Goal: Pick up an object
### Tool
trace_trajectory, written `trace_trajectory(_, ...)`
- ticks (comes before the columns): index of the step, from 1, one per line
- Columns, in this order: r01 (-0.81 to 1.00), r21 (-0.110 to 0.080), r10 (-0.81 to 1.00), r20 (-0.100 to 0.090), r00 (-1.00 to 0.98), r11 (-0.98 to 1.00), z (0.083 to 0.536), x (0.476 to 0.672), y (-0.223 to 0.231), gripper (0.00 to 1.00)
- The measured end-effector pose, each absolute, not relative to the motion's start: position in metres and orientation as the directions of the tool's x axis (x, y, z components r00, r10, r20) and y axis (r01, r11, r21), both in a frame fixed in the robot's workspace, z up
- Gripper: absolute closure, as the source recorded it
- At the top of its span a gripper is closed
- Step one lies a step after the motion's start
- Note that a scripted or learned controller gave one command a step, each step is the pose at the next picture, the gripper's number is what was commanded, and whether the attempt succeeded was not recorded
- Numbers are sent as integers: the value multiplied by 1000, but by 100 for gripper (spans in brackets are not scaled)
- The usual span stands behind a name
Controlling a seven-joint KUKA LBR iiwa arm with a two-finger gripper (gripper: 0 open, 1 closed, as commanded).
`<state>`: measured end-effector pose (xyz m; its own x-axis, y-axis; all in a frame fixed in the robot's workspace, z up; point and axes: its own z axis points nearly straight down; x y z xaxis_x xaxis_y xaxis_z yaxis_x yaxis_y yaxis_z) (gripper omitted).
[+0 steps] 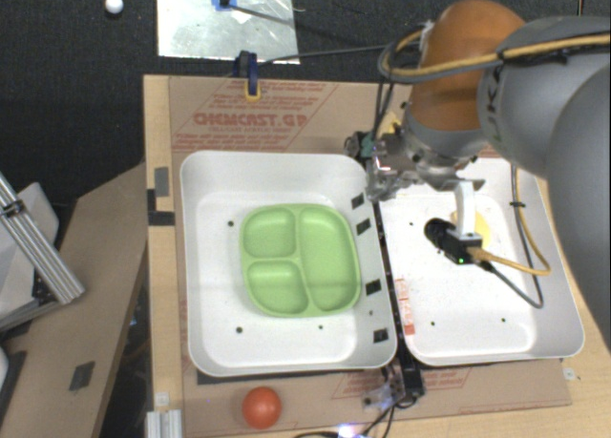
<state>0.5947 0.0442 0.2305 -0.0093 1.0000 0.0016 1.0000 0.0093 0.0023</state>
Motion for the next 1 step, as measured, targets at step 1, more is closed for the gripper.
trace_trajectory(1,1000,1,1000,1,-9,9,224,590,88,100)
